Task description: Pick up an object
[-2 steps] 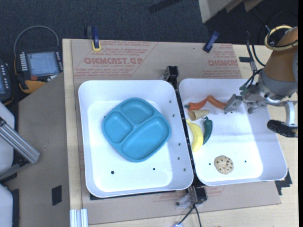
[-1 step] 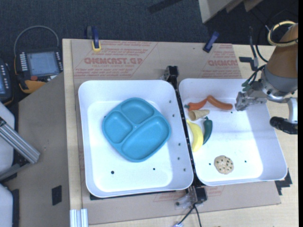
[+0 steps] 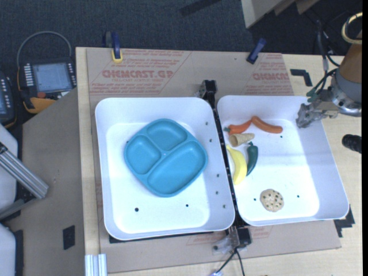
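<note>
Red print "CHEMCAST" readable on brown board (image 3: 144,72) lying on desk, behind left bin; repeated, partly cut off, behind right bin. Other print illegible.

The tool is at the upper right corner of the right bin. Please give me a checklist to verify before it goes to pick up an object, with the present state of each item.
1. Tool carries nothing: cannot tell, it is too small and blurred.
2. Tool stands apart from the objects: ok, it sits over the right bin near its upper right rim.
3. Cookie lies alone: ok, bare floor all around it.
4. Banana is free: not ok, the green pepper lies against it.
5. Carrot and sausage are apart: not ok, they look touching.
6. Blue plate is out of the way: ok, it lies in the left bin.
</note>
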Motion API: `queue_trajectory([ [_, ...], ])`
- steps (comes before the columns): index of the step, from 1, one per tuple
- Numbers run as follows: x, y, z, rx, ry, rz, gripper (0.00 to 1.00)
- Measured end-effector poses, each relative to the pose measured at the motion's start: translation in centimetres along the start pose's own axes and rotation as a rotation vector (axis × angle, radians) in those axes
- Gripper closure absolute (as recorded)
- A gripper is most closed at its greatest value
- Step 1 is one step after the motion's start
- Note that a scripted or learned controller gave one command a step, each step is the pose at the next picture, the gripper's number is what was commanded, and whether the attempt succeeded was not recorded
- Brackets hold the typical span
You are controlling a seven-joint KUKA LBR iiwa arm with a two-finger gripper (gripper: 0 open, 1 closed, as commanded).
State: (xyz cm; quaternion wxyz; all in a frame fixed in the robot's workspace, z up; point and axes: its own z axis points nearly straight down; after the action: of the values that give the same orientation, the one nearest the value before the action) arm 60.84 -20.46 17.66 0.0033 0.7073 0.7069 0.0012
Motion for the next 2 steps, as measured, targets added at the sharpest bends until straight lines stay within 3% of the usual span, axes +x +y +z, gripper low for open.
queue_trajectory([
  [1,-0.1,0.2,-5.5,-0.002,0.0,-0.002,1.0],
  [2,6.0,0.0,-5.3,0.007,0.006,-0.007,1.0],
])
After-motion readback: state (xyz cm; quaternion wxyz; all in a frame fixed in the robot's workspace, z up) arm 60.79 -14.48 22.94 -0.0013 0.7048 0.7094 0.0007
